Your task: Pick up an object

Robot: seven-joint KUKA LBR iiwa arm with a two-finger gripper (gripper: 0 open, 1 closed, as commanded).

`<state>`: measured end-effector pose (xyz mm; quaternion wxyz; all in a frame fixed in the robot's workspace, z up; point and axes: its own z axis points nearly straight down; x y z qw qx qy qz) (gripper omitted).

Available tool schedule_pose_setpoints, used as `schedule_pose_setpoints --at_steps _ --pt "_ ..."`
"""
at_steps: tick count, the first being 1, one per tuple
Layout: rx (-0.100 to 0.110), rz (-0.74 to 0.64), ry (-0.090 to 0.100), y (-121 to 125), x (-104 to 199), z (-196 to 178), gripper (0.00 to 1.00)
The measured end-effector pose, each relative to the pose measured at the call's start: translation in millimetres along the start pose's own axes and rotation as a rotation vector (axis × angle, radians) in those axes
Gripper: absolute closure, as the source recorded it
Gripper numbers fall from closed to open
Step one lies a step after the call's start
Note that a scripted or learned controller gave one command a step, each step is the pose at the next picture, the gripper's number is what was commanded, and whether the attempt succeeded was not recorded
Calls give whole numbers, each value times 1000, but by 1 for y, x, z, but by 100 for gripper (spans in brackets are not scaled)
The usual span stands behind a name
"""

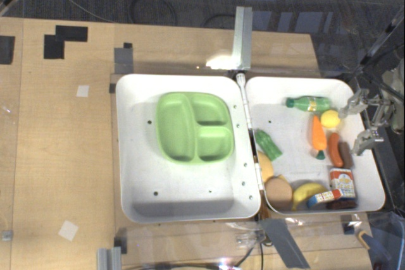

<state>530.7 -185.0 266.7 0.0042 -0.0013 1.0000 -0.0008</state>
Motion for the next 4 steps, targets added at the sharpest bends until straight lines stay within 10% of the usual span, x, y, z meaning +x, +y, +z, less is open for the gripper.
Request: schedule_pose_setpoints --at_steps 1,3,4 --pt "4 159 -13 -20 8 160 0" --pt "-1 272 -6 46 -65 178 0" --pt "0 409 -7 51 -50 177 0"
